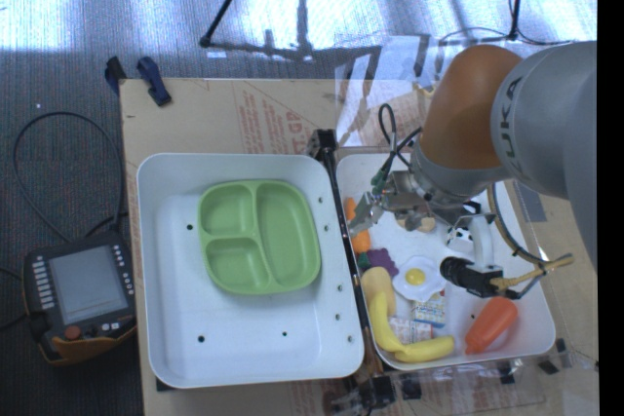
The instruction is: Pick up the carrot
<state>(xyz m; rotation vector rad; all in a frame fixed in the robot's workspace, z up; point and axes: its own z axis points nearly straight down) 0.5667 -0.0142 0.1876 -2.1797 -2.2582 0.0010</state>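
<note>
— Carrot (490,323): smooth, tapered orange plastic, lying at the near right corner of your right bin (542,326), beside the yellow banana (405,336).

— And the arm?

— Bent low over that bin; gripper (378,202) at its far left. Whether it is open, I cannot tell you.

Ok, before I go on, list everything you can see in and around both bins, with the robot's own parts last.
Bins: 2, white, side by side on the bench; left bin, right bin.
Plate: 1, green, three compartments, in the left bin.
Carrot: 1, orange, near right corner of the right bin.
Banana: 1, yellow, near left part of the right bin.
Fried egg: 1, white with yellow yolk, middle of the right bin.
Grapes: 1 bunch, purple, left side of the right bin.
Control pendant: 1, grey, on the floor left of the bench.
Arm: 1, grey and orange, over the right bin.
Gripper: 1, above the right bin's far left part.
</note>
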